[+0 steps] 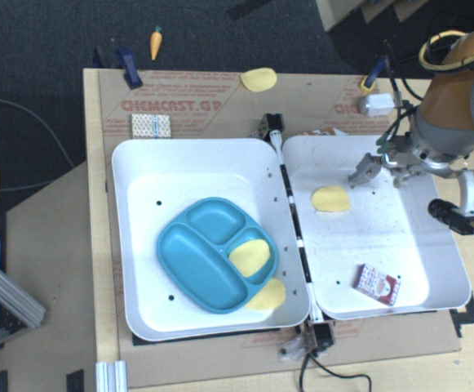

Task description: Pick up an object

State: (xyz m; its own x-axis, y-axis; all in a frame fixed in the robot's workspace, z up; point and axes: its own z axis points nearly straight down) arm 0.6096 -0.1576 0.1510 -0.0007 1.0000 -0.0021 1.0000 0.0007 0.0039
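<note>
Two white bins sit side by side, the left bin (130, 219) holding a blue divided plate (204, 256) with a yellow piece (250, 256) in its 3 o'clock compartment. In the right bin (432, 260), a yellow disc (331, 199) lies near 10 o'clock and a red packet (376, 284) near 5 o'clock. The open-fingered gripper (383, 171) hangs at 12 o'clock, just beside the disc.
</note>
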